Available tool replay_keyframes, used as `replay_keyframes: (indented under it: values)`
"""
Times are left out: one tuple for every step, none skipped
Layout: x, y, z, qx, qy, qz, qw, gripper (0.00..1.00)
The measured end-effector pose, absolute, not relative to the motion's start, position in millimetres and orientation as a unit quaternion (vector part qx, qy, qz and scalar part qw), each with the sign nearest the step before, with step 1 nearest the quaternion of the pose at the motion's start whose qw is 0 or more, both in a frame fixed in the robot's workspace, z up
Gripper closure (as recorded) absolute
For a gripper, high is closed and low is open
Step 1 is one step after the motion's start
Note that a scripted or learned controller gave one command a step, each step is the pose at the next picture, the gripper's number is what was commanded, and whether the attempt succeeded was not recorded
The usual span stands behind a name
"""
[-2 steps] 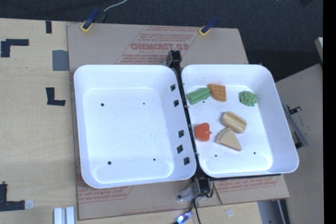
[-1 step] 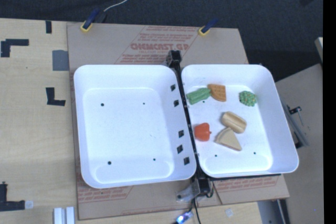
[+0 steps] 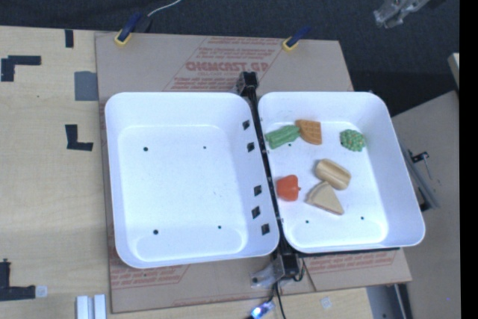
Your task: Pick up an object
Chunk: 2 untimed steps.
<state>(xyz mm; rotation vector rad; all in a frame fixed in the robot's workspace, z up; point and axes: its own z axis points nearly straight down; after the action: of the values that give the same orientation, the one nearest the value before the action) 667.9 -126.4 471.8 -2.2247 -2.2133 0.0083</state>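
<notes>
the gripper [image 3: 399, 5] hangs beyond the right bin's [image 3: 373, 112] far right corner, its grip state unclear, while five small items [image 3: 317, 164] lie mid-bin.

Five small items [image 3: 317, 160] crowd the right bin [image 3: 373, 112]; left bin [image 3: 123, 112] open.

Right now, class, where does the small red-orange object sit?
The red-orange object lies in the right bin, near the divider between the bins, below the green piece and just left of the tan wedge.
</notes>
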Motion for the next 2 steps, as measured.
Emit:
replay_keyframes:
  values:
    - [667.6,-217,535,-0.709,-0.705,-0.0002,-0.004,1.0]
    - [668.7,-161,535,-0.706,-0.709,0.0,0.0,1.0]
